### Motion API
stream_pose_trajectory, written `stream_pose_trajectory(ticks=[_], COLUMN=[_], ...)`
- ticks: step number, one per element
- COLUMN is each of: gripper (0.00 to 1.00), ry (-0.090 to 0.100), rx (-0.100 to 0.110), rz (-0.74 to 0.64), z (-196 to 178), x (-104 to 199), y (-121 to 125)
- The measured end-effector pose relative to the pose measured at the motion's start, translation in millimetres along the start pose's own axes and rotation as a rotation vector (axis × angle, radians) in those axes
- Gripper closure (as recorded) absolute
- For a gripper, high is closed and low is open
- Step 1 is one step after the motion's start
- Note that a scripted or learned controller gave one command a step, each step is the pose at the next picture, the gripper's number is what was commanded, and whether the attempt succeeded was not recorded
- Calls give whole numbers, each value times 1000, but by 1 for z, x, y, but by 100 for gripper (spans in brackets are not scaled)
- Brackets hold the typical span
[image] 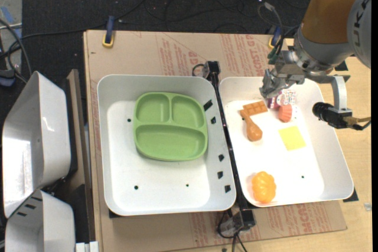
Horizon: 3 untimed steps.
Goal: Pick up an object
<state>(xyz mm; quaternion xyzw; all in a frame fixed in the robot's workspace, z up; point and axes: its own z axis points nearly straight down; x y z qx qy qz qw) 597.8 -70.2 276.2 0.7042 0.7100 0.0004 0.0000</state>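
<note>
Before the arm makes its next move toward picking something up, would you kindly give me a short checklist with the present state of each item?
1. Gripper is over the right bin: ok, it hangs near the far side.
2. Finger state known: cannot tell, the wrist hides them.
3. A thing lies close below: ok, the pink item and the waffle-like piece lie beside it.
4. Something already held: cannot tell.
5. Other targets unobstructed: ok, the yellow square and the orange lump lie apart from each other.
6. Green tray out of the way: ok, it lies in the left bin.
</note>
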Motion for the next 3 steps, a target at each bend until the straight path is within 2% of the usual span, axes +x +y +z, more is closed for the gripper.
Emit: stream_pose_trajectory(ticks=[1,2,3], gripper=[100,100,100], ry=[0,0,-1], rx=[0,-2,0], rz=[1,0,0], z=[9,6,27], x=[41,96,146], y=[10,22,36])
